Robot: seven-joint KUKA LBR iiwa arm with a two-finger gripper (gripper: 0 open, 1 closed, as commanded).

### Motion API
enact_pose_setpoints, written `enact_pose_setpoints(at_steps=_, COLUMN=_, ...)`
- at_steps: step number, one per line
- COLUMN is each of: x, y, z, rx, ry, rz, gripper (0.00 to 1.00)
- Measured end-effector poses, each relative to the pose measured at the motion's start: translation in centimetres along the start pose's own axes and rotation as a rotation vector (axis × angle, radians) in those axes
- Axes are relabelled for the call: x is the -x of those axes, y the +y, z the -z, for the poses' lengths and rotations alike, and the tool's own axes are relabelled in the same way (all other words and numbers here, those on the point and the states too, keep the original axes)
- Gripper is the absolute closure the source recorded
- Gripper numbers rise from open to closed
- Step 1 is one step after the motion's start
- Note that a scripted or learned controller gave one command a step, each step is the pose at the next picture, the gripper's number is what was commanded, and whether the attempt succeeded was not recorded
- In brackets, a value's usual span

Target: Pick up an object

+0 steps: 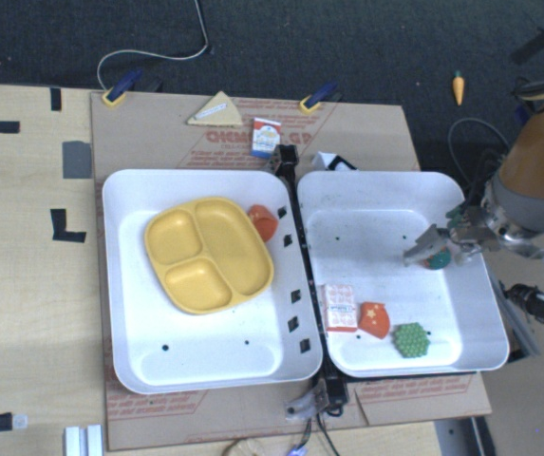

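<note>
Green bumpy ball nearest, at five o'clock in right bin, red-orange piece touching beside, small printed packet just left. Farther up at three o'clock, gripper low over right bin's edge, fingers spread, teal object between them. Across divider, yellow sectioned plate in left bin, red ball at its two o'clock. Farthest, small carton on cardboard at twelve.

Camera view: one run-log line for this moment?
pincer low at right bin right side | teal object at its tips, grasp unconfirmed | strawberry, green ball, packet near front wall
</note>
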State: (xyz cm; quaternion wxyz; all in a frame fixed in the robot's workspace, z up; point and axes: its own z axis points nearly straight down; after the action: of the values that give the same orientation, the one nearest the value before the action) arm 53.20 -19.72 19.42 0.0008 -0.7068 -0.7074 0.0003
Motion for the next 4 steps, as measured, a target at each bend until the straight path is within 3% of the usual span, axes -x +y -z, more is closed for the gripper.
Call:
enact_pose_setpoints(at_steps=1, x=-7.7, y=1.4, z=-7.7, rx=-0.003, ry=0.002, rz=0.001, gripper=0.00)
enact_pose_setpoints(at_steps=2, x=-9.3, y=-3.8, z=-10.4, rx=0.021, ry=-0.003, rz=-0.002, gripper=0.00)
enact_pose_setpoints(at_steps=3, x=-7.6, y=-4.2, z=-10.4, rx=0.016, ry=0.006, rz=0.002, gripper=0.00)
enact_pose_setpoints(at_steps=4, x=-7.6, y=-4.0, z=-9.1, rx=0.020, ry=0.007, rz=0.003, gripper=1.00)
